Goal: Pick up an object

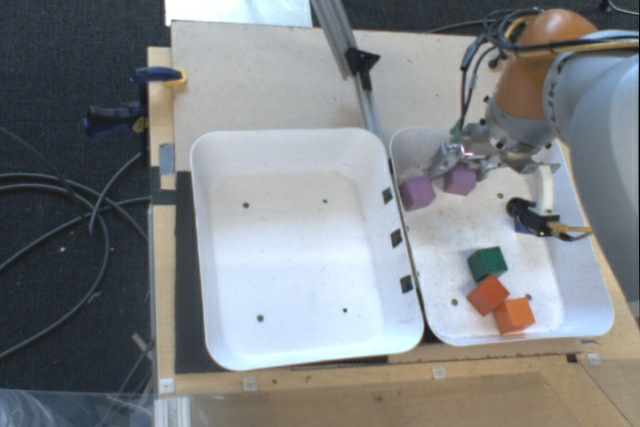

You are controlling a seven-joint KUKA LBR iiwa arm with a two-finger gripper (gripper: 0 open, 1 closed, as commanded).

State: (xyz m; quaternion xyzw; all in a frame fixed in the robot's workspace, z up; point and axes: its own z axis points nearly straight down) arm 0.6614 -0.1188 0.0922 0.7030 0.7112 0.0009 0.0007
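Note:
My gripper (pixel 456 160) hangs over the far left part of the right bin (pixel 575 310). A purple block (pixel 461 181) sits directly under its tip, touching or very close to it. A second purple block (pixel 417 191) lies just left of that, by the bin's left wall. Toward the front of the same bin are a green block (pixel 487 263), a red-orange block (pixel 487 295) and an orange block (pixel 514 315).
The left bin (pixel 215 315) stands beside the right one, with a row of dark clips along their shared wall. A slanted metal pole (pixel 330 5) crosses the bench behind the bins. Clamps (pixel 150 75) sit at the bench's far left edge.

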